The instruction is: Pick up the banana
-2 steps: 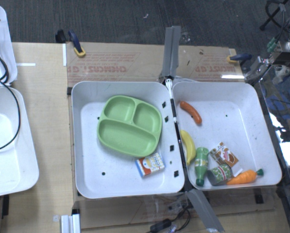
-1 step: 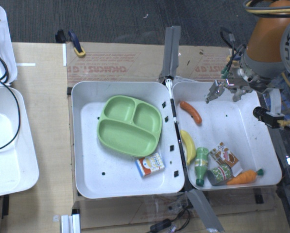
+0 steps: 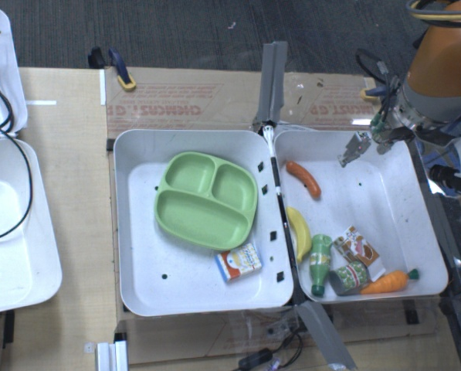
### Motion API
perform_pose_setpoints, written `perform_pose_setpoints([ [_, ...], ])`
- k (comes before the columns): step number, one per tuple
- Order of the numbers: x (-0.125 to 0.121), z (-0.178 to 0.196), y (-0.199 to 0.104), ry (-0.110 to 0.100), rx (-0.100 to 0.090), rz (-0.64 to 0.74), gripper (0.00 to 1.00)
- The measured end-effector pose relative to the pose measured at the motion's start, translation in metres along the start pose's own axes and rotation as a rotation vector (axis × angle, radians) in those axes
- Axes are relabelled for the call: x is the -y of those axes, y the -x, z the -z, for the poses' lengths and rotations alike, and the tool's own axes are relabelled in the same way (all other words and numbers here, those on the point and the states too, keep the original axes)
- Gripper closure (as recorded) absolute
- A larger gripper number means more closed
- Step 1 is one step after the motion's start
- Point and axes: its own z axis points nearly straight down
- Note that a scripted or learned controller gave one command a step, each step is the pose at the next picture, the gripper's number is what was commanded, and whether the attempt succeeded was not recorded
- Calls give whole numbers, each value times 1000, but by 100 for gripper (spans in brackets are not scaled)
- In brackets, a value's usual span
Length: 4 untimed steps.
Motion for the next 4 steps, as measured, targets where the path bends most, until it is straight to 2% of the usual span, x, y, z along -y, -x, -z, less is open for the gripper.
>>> perform_pose_setpoints([
  [1, 0, 0, 0, 0, 0, 0, 0],
  [2, 52, 15, -69, -1, -1, 81, 0],
  [3, 98, 49, -129, -2, -2, 202, 0],
  [4, 75, 139, -96, -2, -1, 34, 0],
])
